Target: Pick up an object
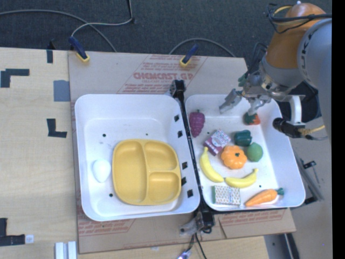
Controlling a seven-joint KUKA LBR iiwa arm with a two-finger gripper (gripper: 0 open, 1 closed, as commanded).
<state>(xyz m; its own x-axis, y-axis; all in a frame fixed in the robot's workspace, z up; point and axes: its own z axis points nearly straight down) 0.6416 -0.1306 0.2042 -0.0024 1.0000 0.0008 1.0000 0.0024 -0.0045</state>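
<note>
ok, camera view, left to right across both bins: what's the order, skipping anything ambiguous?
White egg → yellow divided plate → purple grapes → orange pumpkin → green round fruit → carrot.

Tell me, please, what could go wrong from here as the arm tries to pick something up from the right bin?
The hand hangs over the right bin's far end, near a small red and green item by the wall; its fingers may hit that wall. The toys are crowded: pumpkin touches bananas, so a grasp might nudge neighbours or slip.
</note>
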